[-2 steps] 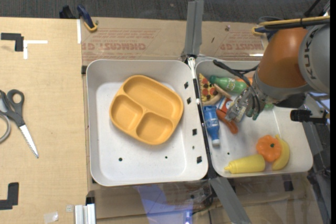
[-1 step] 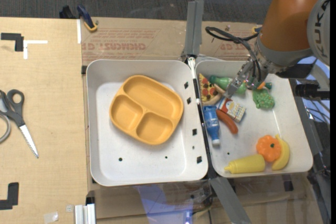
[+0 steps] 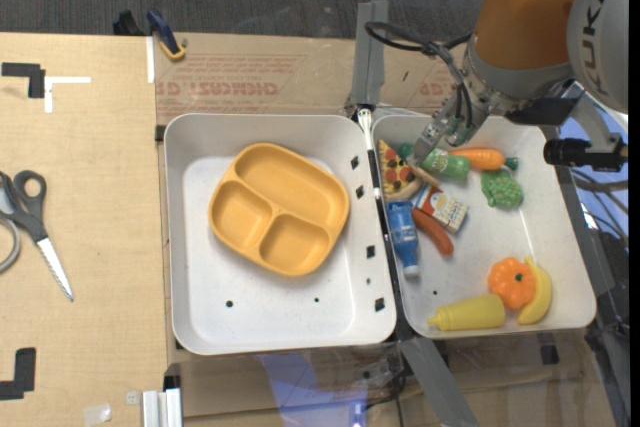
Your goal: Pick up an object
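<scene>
My gripper [image 3: 440,141] hangs low over the back left part of the right bin [image 3: 565,245], directly above a green pickle [image 3: 449,165]. It seems to touch the pickle's left end, though I cannot make out a grasp. An orange carrot [image 3: 483,157] lies just right of the pickle. A pizza slice [image 3: 397,171] is to the gripper's left. In front of it lie a small carton [image 3: 448,209], a red sausage [image 3: 434,231] and a blue tube [image 3: 403,237]. A green leafy toy [image 3: 503,189] sits further right.
At the right bin's front are a yellow bottle [image 3: 468,315], an orange pumpkin [image 3: 510,281] and a banana [image 3: 541,296]. The left bin [image 3: 190,295] holds a yellow divided plate [image 3: 280,208]. Scissors [image 3: 35,227] lie on the wooden bench at the left.
</scene>
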